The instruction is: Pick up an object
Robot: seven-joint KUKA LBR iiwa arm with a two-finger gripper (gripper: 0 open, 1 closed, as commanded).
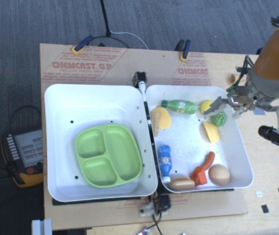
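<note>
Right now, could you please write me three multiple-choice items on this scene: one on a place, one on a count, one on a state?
1. Where does the green divided tray lie?
A. left bin
B. right bin
C. on the bare bench

2. How many compartments does the tray have?
A. two
B. three
C. five

3. How does the green bottle rest?
A. upright
B. on its side
C. leaning on the tray

Answers:
1 A, it sits inside the left bin.
2 B, two small sections and one long one.
3 B, it lies flat along the far end of the right bin.
</note>
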